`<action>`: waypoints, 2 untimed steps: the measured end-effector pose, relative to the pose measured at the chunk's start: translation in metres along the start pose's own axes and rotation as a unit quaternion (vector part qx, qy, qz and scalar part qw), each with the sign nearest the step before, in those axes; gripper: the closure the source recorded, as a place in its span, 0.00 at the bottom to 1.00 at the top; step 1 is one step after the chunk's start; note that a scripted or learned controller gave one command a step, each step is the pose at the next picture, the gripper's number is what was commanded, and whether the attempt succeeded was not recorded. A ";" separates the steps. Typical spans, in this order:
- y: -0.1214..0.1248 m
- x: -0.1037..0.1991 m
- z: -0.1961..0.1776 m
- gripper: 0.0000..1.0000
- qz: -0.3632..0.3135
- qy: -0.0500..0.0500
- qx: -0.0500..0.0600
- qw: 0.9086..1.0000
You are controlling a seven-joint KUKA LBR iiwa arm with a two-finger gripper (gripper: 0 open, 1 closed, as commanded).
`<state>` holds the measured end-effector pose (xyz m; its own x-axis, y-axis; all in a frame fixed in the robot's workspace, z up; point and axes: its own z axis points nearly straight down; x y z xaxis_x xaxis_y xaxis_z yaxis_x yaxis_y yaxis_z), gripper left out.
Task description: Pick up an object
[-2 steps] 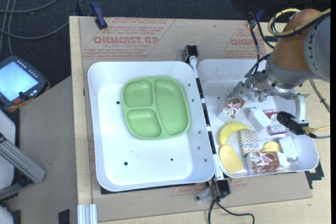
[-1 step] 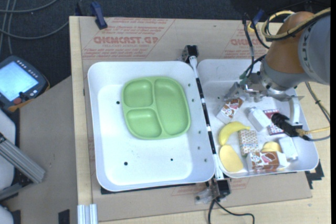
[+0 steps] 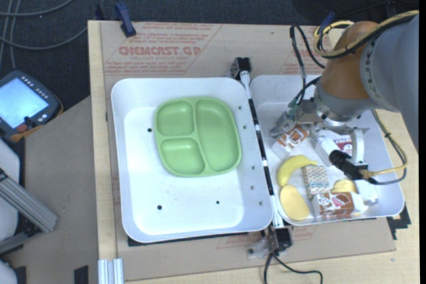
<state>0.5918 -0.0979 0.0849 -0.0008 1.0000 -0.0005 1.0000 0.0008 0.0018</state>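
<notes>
The right bin holds several small items. A yellow banana lies near its left wall, and a pale yellow rounded piece sits in front of it. A chequered packet and a brown and red box lie to their right. A small orange and white packet lies just under my gripper, which hangs low over the bin's left middle. I see nothing held in it. The grey arm with its orange band comes in from the right and hides the bin's back part.
The left bin holds a green divided plate in its middle. A white and red item lies by the wrist. Cables run across the right bin's far side. A screen device sits off the bench at left.
</notes>
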 end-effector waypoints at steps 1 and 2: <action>0.002 0.000 -0.012 1.00 0.000 0.000 -0.004 1.000; 0.006 0.074 -0.100 1.00 -0.001 0.001 0.000 1.000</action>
